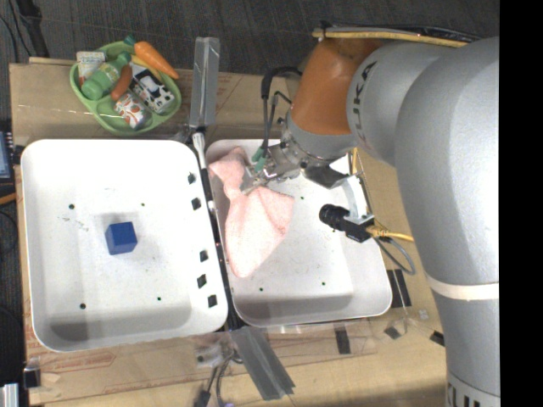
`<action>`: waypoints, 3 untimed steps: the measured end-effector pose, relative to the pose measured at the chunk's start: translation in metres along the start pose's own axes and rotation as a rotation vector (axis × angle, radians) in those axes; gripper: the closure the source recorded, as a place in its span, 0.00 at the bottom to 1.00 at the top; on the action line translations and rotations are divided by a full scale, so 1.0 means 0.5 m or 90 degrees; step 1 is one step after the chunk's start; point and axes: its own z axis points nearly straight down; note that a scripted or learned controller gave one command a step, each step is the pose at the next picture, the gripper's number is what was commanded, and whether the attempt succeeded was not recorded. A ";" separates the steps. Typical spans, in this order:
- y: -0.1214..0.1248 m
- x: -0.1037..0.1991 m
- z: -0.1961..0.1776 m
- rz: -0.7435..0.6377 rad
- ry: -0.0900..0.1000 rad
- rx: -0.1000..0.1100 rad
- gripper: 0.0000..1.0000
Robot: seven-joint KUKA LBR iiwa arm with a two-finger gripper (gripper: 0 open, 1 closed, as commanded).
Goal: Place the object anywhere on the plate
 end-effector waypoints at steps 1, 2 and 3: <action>0.001 0.001 -0.080 -0.005 -0.001 -0.001 1.00; 0.013 0.085 -0.086 -0.262 -0.001 0.001 1.00; 0.019 0.178 -0.098 -0.518 -0.001 0.001 1.00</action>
